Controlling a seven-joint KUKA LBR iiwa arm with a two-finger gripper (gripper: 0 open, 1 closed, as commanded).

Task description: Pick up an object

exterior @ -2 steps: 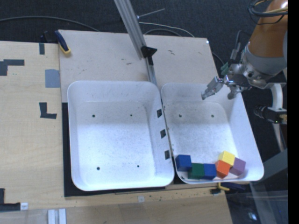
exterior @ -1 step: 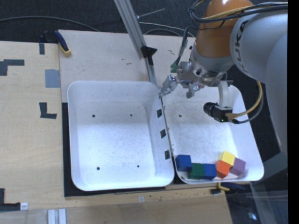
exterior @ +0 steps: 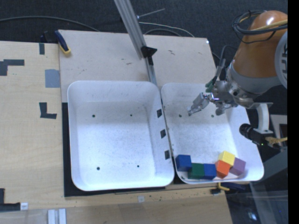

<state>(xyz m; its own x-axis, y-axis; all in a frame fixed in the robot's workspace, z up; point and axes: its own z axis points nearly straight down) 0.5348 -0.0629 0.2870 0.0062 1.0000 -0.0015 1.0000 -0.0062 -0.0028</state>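
The gripper [exterior: 196, 107] hangs over the right bin's [exterior: 205, 139] far edge, grip unreadable; next it must reach the blocks [exterior: 210, 167] along the near edge.

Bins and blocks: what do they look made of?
Bins: probably moulded plastic, white, matte with a slight sheen; rounded corners and rolled rims suggest it. Blocks: solid-coloured cubes in blue, green, orange, yellow and purple, matte; painted wood or plastic, can't tell which.
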